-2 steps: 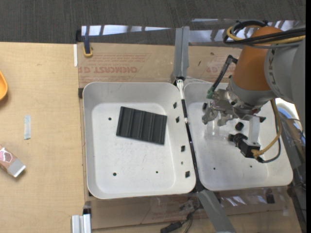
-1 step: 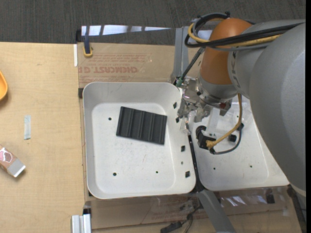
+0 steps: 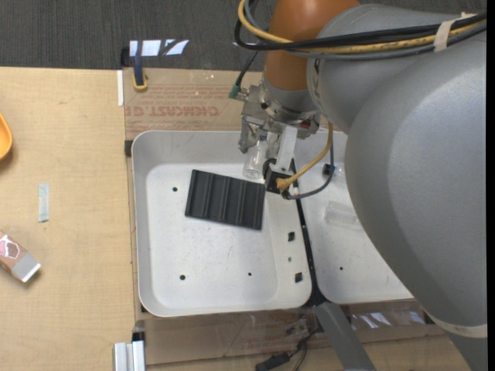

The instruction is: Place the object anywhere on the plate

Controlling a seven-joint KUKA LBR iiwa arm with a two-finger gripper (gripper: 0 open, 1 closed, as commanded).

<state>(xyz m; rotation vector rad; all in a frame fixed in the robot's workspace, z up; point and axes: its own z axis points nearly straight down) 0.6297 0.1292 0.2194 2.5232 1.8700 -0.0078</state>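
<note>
in the left bin (image 3: 155, 284) a dark ribbed rectangular plate (image 3: 225, 199) lies flat, long axis running left-right, slightly tilted; the gripper (image 3: 259, 157) hovers above its upper right edge.

Arm: bulky grey metal arm (image 3: 418, 168), reaching in from the right, orange band above wrist.
Gripper: two-finger metal gripper (image 3: 255, 161), pointing down, clear object between jaws.

Tan wood bench (image 3: 62, 130) w/ cardboard sheet (image 3: 186, 108), dark ribbed floor (image 3: 116, 14) behind.
</note>
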